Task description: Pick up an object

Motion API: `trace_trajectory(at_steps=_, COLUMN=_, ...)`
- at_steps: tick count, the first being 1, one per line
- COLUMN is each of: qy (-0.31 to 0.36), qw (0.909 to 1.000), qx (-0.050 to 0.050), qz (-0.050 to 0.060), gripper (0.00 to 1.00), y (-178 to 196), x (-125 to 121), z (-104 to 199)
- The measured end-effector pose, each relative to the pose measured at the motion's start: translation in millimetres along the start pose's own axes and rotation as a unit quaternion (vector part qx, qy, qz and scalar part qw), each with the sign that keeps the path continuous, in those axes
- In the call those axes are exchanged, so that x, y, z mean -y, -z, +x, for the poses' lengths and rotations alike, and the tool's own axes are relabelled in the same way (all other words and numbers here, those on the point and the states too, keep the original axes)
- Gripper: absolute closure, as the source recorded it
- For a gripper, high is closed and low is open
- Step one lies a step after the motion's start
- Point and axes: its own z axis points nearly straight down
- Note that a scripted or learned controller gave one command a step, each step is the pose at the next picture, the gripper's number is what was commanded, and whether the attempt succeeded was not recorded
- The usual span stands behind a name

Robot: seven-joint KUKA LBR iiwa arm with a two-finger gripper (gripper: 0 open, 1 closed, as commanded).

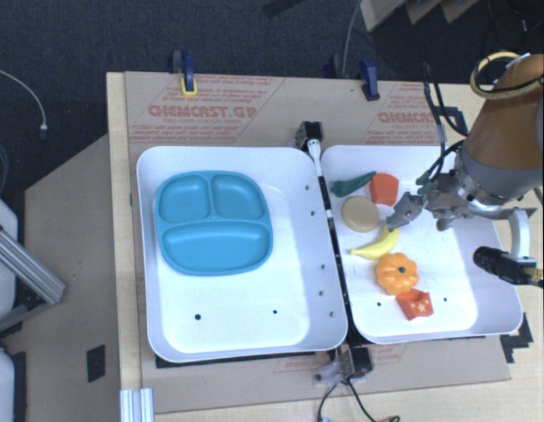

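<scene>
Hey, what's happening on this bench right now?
A grey robot arm reaches in from the right over the right bin, its pincer low beside the banana and the tan round piece. Nothing shows between its fingers, so no object is picked up yet. That bin also has an orange pumpkin, a red piece, an orange-red piece and a green piece. The left bin holds a blue divided plate.

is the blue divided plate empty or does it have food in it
Empty. The blue plate in the left bin shows three bare compartments; the toy food, such as the banana, lies in the right bin.
</scene>
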Motion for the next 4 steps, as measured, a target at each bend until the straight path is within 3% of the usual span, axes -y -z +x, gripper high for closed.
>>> trace_trajectory(at_steps=1, qy=0.001, qw=1.0000, qx=0.001, qz=-0.007, gripper=0.00, y=8, x=-3, z=0)
trace_trajectory(at_steps=3, qy=0.001, qw=1.0000, qx=0.000, qz=-0.004, gripper=0.00, y=-91, x=-7, z=7)
trace_trajectory(at_steps=4, qy=0.001, qw=1.0000, qx=0.001, qz=-0.008, gripper=1.00, y=-77, x=-8, z=7)
